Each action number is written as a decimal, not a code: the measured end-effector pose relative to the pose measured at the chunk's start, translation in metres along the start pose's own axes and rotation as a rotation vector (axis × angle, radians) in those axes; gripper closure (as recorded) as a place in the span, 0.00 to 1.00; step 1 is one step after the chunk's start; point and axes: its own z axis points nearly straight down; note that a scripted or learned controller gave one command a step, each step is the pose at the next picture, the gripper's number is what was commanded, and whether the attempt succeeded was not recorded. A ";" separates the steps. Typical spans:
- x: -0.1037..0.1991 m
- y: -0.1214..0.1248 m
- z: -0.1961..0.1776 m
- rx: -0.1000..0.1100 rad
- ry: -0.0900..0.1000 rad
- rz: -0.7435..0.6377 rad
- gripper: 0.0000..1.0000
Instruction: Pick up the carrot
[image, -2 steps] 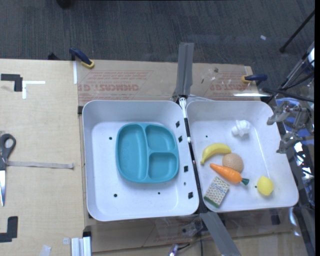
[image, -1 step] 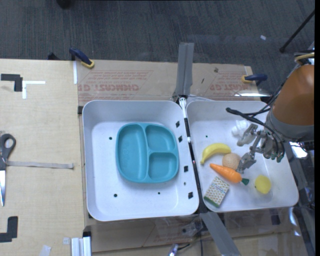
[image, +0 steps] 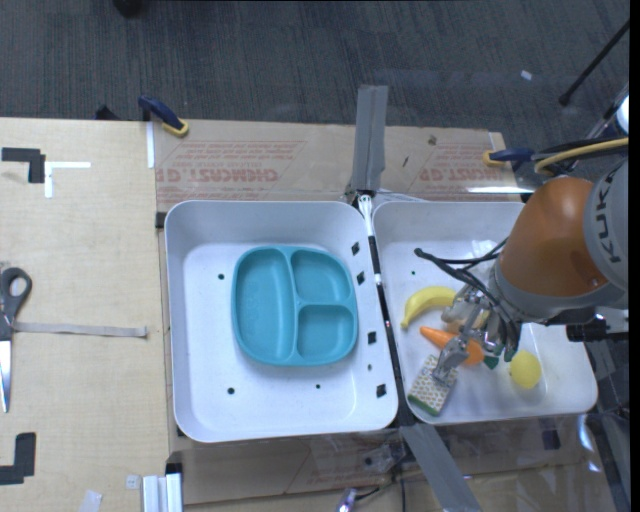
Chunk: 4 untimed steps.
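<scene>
Carrot first: the small orange plastic carrot (image: 436, 337) lies on the floor of the right white bin (image: 570, 400). It sits just below the curved yellow plastic banana (image: 428, 303). The arm's gripper (image: 462, 349) is low over the bin, right at the carrot's thick end. Its metal parts hide that end, and I cannot tell how the jaws stand or if anything is between them.

This looks like the reach-and-grab step. The carrot is on the bin floor, so it does not look lifted yet.

Just below the jaws lies a green and white speckled sponge block (image: 431, 390). To their right side sits a round yellow plastic lemon (image: 525, 371). The teal plate with three sections (image: 295, 305) is well apart, in the left white bin (image: 190, 330).

Next, I think the jaws need to close on the carrot alone, without nipping the sponge or banana. Then comes a straight lift up.
</scene>
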 end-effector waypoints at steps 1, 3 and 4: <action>-0.001 0.002 -0.010 -0.001 0.000 -0.004 1.00; 0.019 0.005 -0.164 0.002 0.007 -0.001 1.00; 0.019 0.006 -0.164 0.002 0.007 -0.002 0.00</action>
